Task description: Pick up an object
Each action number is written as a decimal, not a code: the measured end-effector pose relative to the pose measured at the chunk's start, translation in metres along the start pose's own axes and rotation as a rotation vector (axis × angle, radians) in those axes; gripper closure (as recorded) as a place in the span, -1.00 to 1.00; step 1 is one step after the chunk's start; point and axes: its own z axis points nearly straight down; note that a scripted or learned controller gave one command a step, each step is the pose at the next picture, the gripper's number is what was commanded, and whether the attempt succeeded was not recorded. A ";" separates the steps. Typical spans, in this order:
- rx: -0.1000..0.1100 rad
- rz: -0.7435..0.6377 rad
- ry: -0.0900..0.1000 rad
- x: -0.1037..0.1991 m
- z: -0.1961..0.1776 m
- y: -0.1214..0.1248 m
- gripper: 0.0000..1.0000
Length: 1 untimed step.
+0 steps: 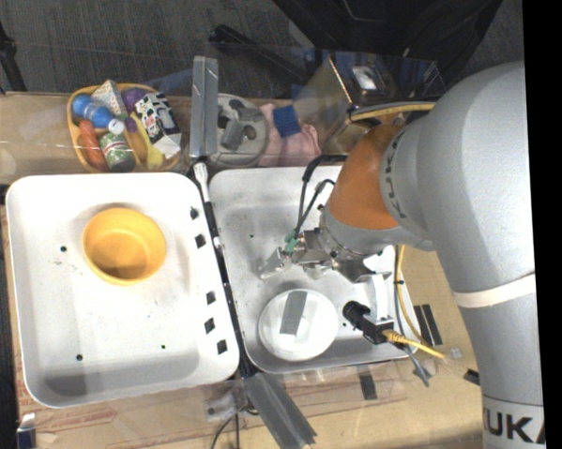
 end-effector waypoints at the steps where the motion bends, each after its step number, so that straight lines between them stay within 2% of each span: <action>1: 0.000 -0.084 0.001 0.004 0.001 -0.044 -1.00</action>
